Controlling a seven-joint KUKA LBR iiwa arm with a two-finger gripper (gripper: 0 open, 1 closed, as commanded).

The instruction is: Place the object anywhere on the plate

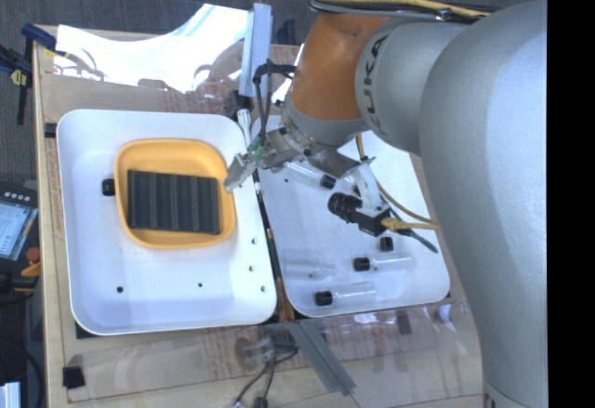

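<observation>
One grey robot arm (483, 164) with an orange band (335, 72) bulks largest at the right, nearest the lens. Its gripper (238, 171) sits at the right rim of the plate; whether it is spread or pressed together cannot be told, and nothing is seen held in it.

Two shallow white bins, side by side.

Left white bin (158, 304): one yellow rounded-rectangular plate (172, 153), one small black piece (109, 186) just left of the plate. One dark grey ribbed rectangular object (175, 202) lies flat on the plate, inside its rim.

Right white bin (423, 290): at least two clear tubes with black caps (361, 263), lying flat near its front edge.
</observation>
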